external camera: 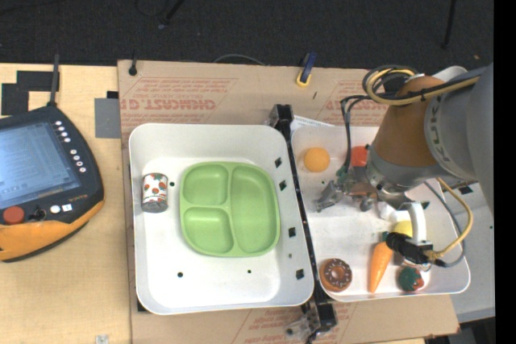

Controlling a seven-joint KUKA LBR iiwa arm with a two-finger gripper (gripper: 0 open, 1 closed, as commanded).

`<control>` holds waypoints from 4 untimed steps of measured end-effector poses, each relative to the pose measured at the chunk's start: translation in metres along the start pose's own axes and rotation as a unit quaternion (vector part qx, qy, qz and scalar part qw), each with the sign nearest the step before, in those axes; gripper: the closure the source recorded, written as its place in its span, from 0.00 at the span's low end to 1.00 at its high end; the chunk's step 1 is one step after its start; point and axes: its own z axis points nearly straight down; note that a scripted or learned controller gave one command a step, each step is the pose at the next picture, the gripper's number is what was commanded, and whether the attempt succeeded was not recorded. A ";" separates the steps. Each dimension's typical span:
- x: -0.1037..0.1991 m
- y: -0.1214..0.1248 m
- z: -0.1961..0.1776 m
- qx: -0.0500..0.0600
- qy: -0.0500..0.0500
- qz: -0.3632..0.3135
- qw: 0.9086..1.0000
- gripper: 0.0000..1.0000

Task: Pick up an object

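On cardboard-topped bench (201,93), 2 bins (153,270).

Red printed lettering runs across the cardboard sheet (210,97) beneath the two bins, along its far edge; the line appears upside down and mirrored from this viewpoint, and its characters cannot be made out with confidence. A second strip of the same red print shows on the near edge of the cardboard, likewise too small to read. The lit screen of the teach pendant (36,165) at the left carries rows of text that are blurred beyond reading. The small cup (154,192) in the left bin bears red and dark markings, not legible as words.
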 end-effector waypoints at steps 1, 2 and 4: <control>0.000 -0.001 0.006 -0.001 0.000 0.003 1.000 0.00; -0.003 -0.002 -0.004 0.000 0.000 0.008 1.000 1.00; -0.005 -0.008 -0.123 -0.006 -0.001 0.001 1.000 1.00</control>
